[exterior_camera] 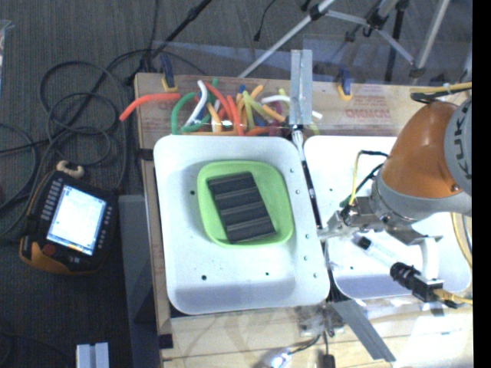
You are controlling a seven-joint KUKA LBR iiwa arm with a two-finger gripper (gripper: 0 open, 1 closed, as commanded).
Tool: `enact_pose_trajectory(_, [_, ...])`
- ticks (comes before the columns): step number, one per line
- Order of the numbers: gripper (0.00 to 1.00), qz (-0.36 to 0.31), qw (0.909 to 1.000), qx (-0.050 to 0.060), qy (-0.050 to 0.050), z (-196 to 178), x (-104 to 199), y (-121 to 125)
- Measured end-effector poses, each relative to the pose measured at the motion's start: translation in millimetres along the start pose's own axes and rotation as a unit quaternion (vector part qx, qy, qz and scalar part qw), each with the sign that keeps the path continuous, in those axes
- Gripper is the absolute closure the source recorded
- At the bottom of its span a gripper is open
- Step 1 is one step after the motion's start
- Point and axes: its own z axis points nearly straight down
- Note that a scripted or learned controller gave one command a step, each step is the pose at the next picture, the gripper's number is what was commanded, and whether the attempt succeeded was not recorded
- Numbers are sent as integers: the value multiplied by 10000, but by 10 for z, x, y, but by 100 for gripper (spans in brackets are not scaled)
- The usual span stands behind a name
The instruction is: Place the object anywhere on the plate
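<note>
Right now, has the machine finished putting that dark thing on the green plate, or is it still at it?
It looks done: the dark ridged block lies flat on the green plate in the left bin, well within the rim. Nothing appears to be in hand; the arm is over the right bin, away from the plate. Nothing seems left to place.

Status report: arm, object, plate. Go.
Arm over right bin, pincer hidden beneath it. Dark ridged block lying on green plate in left bin. Nothing else on the plate.
</note>
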Motion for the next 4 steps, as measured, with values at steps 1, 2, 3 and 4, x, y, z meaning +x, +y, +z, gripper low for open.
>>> enact_pose_trajectory(1, [0, 3, 10000, 0, 0, -1, -3, -1])
enact_pose_trajectory(2, [0, -770, 9970, -15, -11, 28, -552, 285])
enact_pose_trajectory(3, [0, -2242, 9745, -20, -14, -85, -1030, 586])
enact_pose_trajectory(4, [0, -2110, 9775, -26, -17, -707, -1159, 420])
